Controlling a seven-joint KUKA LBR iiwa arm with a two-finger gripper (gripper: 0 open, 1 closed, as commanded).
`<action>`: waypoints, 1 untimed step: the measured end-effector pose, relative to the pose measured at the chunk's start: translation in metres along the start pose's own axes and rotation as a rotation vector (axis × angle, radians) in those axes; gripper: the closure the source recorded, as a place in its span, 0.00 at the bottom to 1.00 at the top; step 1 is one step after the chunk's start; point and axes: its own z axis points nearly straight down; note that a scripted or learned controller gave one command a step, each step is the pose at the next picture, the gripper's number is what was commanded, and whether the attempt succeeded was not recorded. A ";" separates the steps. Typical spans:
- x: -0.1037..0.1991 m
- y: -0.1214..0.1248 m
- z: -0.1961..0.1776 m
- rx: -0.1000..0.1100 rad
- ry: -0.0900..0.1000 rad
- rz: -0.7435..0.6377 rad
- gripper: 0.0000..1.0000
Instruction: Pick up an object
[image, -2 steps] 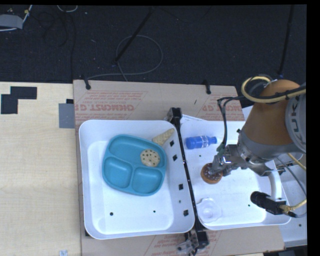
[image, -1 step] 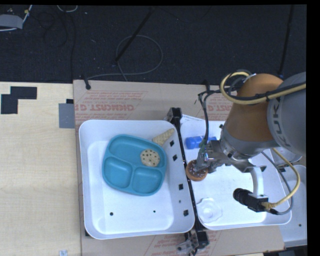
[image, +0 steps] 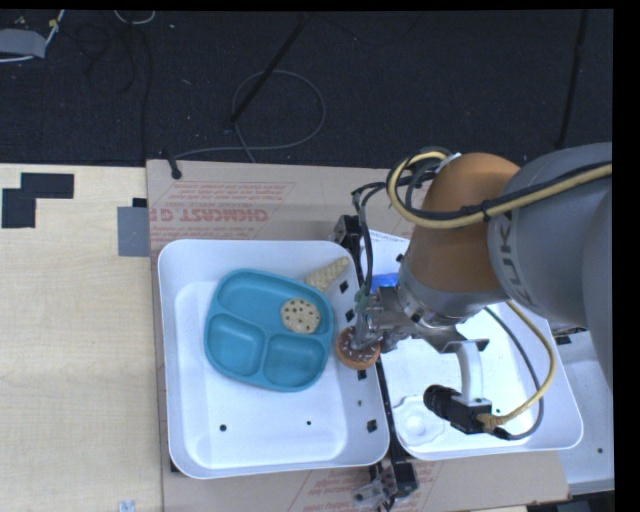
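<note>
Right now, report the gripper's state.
Gripper: down at the right edge of the left bin, over a small brown object; open, closed or holding cannot be told.

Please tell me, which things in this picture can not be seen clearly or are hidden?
- Gripper, camera view: the wrist above covers it, so its grip on the brown round object is unclear.
- Right bin: the arm hides most of its floor.
- Cone-shaped object: too small to identify.
- Cookie on the blue tray: real or toy, too small to tell.
</note>
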 end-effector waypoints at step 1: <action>0.050 0.014 0.005 -0.001 -0.001 0.000 1.00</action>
